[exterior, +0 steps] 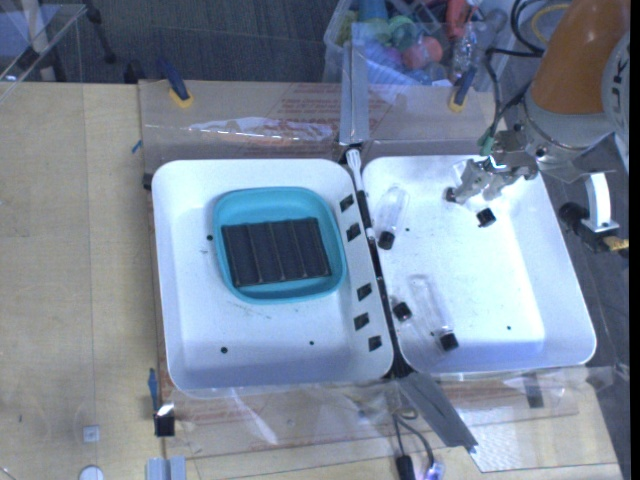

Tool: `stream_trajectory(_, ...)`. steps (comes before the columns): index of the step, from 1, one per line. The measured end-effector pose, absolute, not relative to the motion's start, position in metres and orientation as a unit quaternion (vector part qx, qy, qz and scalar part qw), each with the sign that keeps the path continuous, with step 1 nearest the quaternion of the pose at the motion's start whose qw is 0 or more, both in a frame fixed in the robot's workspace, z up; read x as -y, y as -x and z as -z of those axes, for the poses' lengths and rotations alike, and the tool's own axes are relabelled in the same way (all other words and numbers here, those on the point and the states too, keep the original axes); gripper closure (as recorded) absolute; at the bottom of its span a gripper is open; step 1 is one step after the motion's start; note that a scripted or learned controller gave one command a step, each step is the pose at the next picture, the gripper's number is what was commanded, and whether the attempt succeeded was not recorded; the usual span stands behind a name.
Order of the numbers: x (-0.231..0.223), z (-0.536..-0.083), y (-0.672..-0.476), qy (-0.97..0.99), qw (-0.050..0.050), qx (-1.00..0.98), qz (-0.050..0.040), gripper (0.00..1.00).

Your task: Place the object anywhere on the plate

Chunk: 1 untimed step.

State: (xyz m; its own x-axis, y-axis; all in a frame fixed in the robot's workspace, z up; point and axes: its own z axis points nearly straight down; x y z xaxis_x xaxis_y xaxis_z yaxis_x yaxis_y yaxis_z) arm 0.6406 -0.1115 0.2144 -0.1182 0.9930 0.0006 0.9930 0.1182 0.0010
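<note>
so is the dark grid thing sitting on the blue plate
Yes, the dark ribbed rectangle lies flat inside the blue plate, which sits in the left bin.

Even, bright overhead light (bluish cast), soft focus, white bins (pixel 500 338) glaring.

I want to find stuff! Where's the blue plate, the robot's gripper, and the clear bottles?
blue plate (pixel 228 208): camera view, left rim.
gripper (pixel 462 192): camera view, fingertips.
clear bottle (pixel 389 208): camera view, body.
second clear bottle (pixel 427 302): camera view, body.
</note>
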Motion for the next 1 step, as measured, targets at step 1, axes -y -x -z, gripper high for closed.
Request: stream_trajectory(1, 0.1115, -0.2146, -0.6407, -0.664, 0.000, -0.748, -0.0007, 0.00)
